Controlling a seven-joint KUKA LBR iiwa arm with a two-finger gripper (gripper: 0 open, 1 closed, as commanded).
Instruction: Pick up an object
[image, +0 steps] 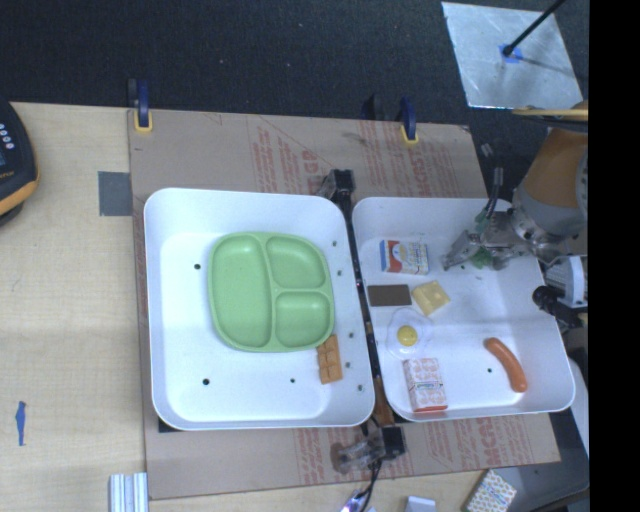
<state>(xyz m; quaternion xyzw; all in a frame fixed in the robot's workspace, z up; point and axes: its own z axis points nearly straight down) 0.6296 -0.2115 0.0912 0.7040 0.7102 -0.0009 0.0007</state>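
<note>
My gripper (482, 250) hangs low over the far right part of the right bin (468, 409), reaching in from the right. A small green thing (485, 258) shows right at its tip; whether it is held is unclear. Further left in this bin lie a white, red and blue carton (404, 257), a brown bar (388, 295), a pale yellow block (431, 297) and a fried egg (406, 335). Toward the front are a red and white carton (424, 385) and an orange sausage (506, 363).
The left bin (160, 330) holds a green divided plate (270, 290) and an orange cracker (329, 359) near its front right corner. Black clips (341, 183) sit at the seam between the bins. A dark device (12, 160) lies at the bench's far left.
</note>
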